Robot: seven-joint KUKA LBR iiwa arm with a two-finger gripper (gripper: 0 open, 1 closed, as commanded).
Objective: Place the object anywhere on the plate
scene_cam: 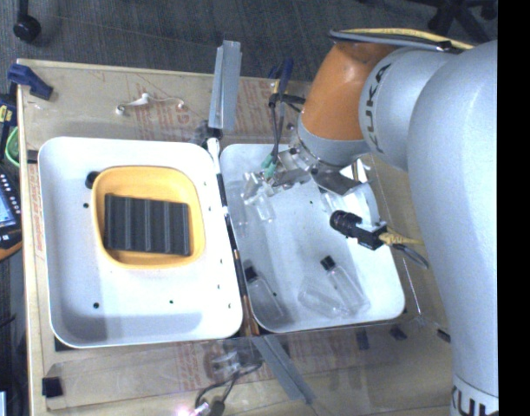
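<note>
Reaching in from the right over the right bin [382, 306], gripper [263, 183] hanging near its upper left corner; yellow plate [147, 219] sitting in the left bin [65, 310], carrying a dark ribbed block [148, 226].

The grey arm [447, 206] comes in from the right, its bulk covering the right rim of the right bin [286, 319]. The orange band [347, 89] above the wrist sits over that bin's far edge. Below it the wrist slants down and leftward, bringing the gripper [263, 183] low over the bin's far left corner. The tip seems close to the bin floor, though the view is unclear there.
</note>
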